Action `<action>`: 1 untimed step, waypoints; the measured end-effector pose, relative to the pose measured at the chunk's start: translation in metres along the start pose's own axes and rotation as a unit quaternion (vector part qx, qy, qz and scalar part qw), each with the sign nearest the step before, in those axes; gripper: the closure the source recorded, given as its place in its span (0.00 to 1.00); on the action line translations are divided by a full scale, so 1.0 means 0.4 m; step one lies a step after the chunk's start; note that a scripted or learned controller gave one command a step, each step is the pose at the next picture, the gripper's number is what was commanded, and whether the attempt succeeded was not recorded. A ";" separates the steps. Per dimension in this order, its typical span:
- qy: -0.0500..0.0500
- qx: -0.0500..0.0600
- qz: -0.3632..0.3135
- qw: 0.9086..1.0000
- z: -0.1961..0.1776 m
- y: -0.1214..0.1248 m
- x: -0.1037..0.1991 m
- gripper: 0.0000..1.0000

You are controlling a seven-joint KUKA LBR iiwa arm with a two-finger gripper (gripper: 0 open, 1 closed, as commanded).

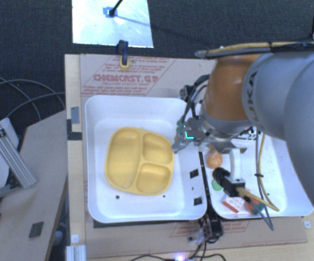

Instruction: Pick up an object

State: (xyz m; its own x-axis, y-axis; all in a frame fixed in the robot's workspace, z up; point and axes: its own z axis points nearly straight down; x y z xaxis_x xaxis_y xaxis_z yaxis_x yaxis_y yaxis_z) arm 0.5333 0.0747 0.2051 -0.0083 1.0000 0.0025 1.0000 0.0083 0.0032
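The yellow divided plate (137, 159) lay flat in the left bin (146, 210), a little left of the frame's centre. Nothing about it suggested it had been lifted. It looked nearly as wide as it was long, so its long axis was hard to call. It seemed to run roughly from the top to the bottom of the frame, leaning slightly. The large compartment faced the frame's left and the two smaller ones faced the right, towards the arm.

The gripper (179, 140) sat just beside the plate's upper right rim, close to the wall between the bins. Whether it touched the plate, and whether it was open or closed, could not be told. By that reading the approach was made, and the grasp and lift were left to do.

Further right, the grey arm (276, 91) covered much of the right bin (290, 197). Small things lay under it: an orange ball (215, 159), a green piece (216, 186) and a red-and-white packet (234, 204).
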 end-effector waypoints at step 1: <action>-0.002 0.003 0.007 1.000 0.054 -0.124 -0.150 0.00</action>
